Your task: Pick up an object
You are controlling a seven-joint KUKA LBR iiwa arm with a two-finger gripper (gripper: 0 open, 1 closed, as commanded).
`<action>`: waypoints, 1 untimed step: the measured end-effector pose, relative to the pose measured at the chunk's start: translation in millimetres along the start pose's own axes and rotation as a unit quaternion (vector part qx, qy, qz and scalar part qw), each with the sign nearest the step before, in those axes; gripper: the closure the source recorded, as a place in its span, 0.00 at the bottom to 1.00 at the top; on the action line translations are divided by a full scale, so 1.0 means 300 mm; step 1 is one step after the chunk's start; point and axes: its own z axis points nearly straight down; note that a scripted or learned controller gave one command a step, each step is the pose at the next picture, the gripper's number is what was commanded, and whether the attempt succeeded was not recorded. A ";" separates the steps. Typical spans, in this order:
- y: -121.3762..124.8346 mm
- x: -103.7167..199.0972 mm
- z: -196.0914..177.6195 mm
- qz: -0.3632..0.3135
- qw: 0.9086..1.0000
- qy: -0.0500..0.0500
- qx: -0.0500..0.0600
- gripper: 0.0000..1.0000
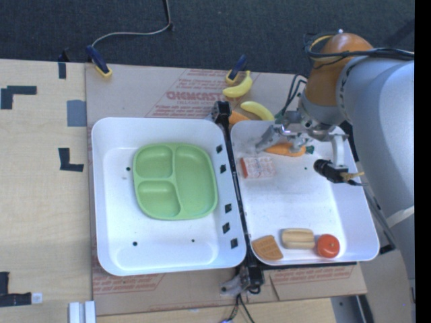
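Note:
My gripper hangs low over the back of the right bin, just above an orange carrot with a green tip that lies beneath it. I cannot tell whether it touches the carrot. A clear packet with red print lies a little to the front left of the carrot. Along the bin's front edge sit a toast slice, a tan bread roll and a red tomato.
The left bin holds a green divided plate. A yellow banana rests on the right bin's back rim beside an orange item; another banana lies on the cardboard behind. The arm fills the right side.

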 end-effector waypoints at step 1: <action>0.006 0.005 -0.002 0.000 1.000 -0.002 -0.006 0.00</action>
